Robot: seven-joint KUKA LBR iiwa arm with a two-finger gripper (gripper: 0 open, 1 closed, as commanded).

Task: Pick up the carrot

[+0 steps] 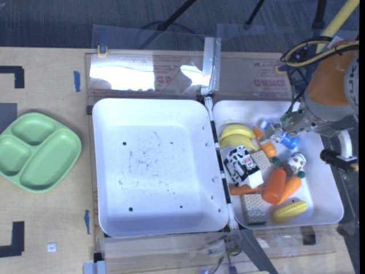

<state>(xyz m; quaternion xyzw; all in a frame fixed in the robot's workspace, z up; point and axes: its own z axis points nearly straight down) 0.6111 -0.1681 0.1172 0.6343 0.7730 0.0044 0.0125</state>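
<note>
My claw [283,131] hangs low over the far side of the right bin [333,210]; I cannot tell its state. The carrot [290,189] lies nearer the front, touching an orange pepper [274,185], above a yellow lemon [290,210].

your arm [333,87] comes in from the right edge of the frame, its orange band at upper right. the wrist slants down and left, leaving your gripper [283,131] low at right of centre, just below that band.
</note>
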